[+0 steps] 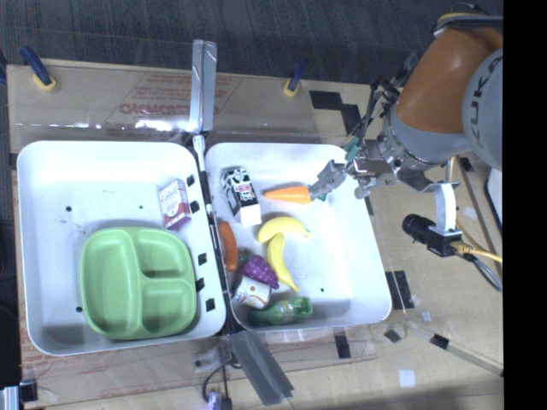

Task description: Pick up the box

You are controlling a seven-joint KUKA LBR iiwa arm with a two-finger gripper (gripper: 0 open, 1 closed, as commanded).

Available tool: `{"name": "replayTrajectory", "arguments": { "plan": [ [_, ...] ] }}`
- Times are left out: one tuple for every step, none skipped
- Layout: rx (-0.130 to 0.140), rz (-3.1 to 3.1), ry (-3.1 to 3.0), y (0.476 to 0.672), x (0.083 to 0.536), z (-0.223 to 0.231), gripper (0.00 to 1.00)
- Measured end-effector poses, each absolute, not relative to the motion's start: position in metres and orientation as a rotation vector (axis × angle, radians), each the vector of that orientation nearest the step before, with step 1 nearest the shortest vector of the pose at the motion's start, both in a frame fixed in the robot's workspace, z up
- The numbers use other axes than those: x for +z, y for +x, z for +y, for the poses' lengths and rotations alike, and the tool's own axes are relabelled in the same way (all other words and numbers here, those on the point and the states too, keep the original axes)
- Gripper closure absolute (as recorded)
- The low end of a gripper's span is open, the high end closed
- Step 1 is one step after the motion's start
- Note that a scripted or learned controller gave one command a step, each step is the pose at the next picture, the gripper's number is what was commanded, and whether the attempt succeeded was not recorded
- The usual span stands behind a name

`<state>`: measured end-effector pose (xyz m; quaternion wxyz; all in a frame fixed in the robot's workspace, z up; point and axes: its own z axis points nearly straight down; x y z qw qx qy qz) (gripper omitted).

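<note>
Camera view, key relation: box (174,203) well apart from the pincer (329,180), far off toward the view's left and slightly lower, across the wall between the two bins.
Box location: in the left bin (51,186), close to its right wall, just above the green divided plate (137,284).
Box long axis: roughly up and down the view, tilted a little; red-and-white face upward, apparently lying flat.
Pincer position: low over the right bin (363,272), just beside the right tip of the carrot (286,195); nothing seen gripped.
Pincer state: cannot tell whether released or clenched, too small and blurred.
Between pincer and box: carrot first, then a black-and-white carton (239,188), then the bin walls.
Look-alike risk: carton nearer to the pincer than the box and also boxy; possibly the intended thing, hard to say from the task line.
Surface: smooth white bin floor under the box, likely slippery under a sideways push.
Room: bare floor above and to the far side of the box; plate rim and bin wall near, so probably tight on those two sides.
Progress: judged not yet begun on the box.
</note>
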<state>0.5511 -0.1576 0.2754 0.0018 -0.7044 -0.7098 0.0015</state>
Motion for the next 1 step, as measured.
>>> {"name": "replayTrajectory", "arguments": {
  "plan": [
    [0.004,-2.318,-2.116,0.5035,0.1427,-0.1936,0.0]
  ]
}}
